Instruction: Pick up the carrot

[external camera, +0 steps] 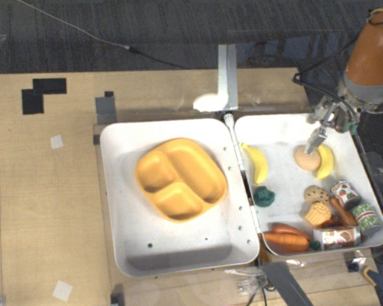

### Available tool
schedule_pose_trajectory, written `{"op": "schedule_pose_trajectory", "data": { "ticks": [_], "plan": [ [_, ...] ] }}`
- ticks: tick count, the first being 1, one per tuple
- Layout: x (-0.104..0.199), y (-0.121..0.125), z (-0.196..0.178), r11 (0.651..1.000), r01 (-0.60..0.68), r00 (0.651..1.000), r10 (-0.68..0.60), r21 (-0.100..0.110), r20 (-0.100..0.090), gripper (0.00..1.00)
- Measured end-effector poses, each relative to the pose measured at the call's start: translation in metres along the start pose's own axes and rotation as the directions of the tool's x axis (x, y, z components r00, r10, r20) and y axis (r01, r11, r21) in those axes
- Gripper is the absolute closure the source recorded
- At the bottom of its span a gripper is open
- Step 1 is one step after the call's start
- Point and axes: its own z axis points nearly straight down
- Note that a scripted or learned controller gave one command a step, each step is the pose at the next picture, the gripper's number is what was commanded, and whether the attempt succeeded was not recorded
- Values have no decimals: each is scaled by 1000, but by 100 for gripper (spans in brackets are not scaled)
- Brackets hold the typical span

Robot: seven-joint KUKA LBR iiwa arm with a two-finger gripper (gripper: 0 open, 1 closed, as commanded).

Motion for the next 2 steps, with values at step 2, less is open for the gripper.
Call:
{"op": "schedule_pose_trajectory", "data": {
  "ticks": [2],
  "plan": [
    [34,60,49,975,221,975,-221,1,-16,0]
  ]
}}
